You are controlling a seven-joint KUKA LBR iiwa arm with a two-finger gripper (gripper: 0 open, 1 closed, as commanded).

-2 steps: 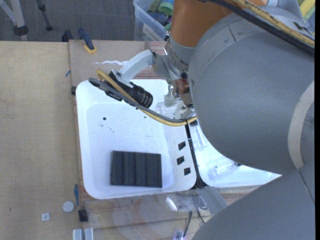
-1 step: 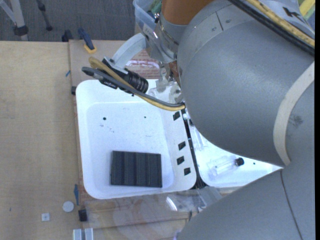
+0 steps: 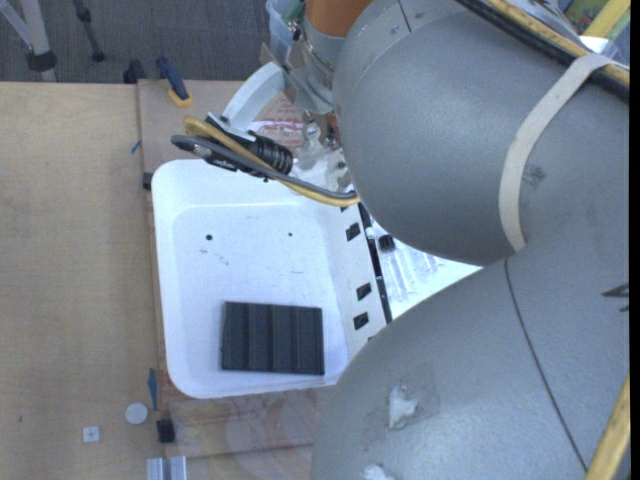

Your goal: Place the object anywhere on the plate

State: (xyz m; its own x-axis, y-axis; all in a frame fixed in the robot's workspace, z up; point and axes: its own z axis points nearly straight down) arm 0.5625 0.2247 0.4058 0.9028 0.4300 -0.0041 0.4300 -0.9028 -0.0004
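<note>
My gripper [image 3: 318, 140] hangs below the orange band at the top centre, over the far white bin [image 3: 248, 92]. Under it lies a pale surface with a pink pattern [image 3: 274, 126], possibly the plate; the arm hides most of it. I cannot make out whether anything is in the gripper. A dark grey ribbed rectangular block [image 3: 272, 338] lies flat in the lower part of the near white bin [image 3: 185, 258], well away from the gripper.
The arm's bulky grey body [image 3: 480, 228] covers the right half of the view and the right bin. Black and yellow cables [image 3: 245, 153] cross the near bin's upper rim. A blue clamp [image 3: 172, 80] and small bits [image 3: 135, 413] sit on the wooden bench.
</note>
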